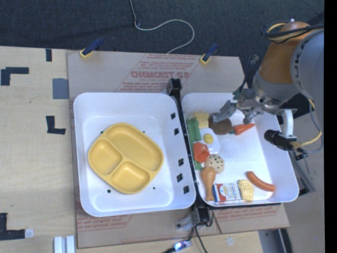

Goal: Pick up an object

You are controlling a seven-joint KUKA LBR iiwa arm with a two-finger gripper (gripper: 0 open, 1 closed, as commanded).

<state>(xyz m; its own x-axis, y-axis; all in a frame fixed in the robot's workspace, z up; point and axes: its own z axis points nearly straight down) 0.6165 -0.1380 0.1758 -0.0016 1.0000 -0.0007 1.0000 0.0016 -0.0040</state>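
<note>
The gripper [238, 111] hangs low over the far part of the right bin [274, 154], its grey metal fingers spread a little way apart, with nothing between them. One finger reaches toward a dark brown rounded lump [221, 125], whether it touches I cannot tell, and a small orange carrot [244, 129] lies just beneath the other.

Toy food of smooth plastic crowds the right bin's left wall: a pale yellow block [201, 120] at the far end, a long green piece [194, 133], a fried egg [208, 139], a red tomato-like piece [201, 152], a speckled round biscuit [215, 163] and a tan drumstick [208, 179]. Along the near edge lie a small red and white packet [226, 192], its print too small to read, a yellow corn piece [245, 190] and a glossy orange-red sausage [259, 181].

The left bin [84, 157] carries a yellow three-compartment tray [125, 157] with rounded corners. Both bins rest on a cardboard sheet [152, 73] on the table, printed with red lettering I cannot read for sure.
</note>
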